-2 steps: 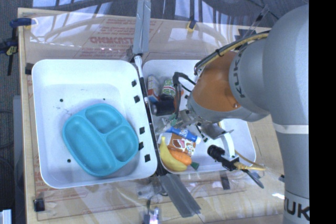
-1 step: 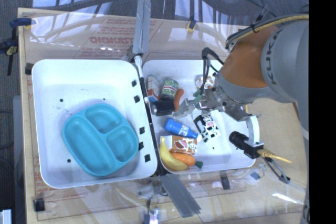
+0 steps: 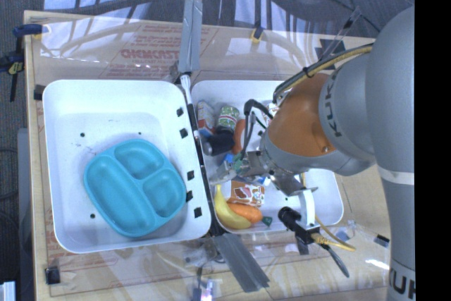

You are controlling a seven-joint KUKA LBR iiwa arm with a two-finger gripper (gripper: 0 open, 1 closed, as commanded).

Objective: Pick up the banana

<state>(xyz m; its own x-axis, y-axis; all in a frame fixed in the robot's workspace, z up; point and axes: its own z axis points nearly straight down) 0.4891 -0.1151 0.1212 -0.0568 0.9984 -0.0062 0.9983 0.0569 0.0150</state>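
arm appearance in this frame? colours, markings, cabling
Grey, rounded arm with a glossy orange band above the wrist. Dark KUKA lettering runs along the grey shell beside the band and again on the lower segment. A yellow and black cable bundle loops over the band. Black-and-white hardware sits at the lower end.

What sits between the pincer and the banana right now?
The banana lies at the front left of the right bin, with a carrot pressed against its right side and a small packet just above that. Both lie on the arm's side of the banana. The arm's wrist hangs over the bin's middle, hiding the pincer.
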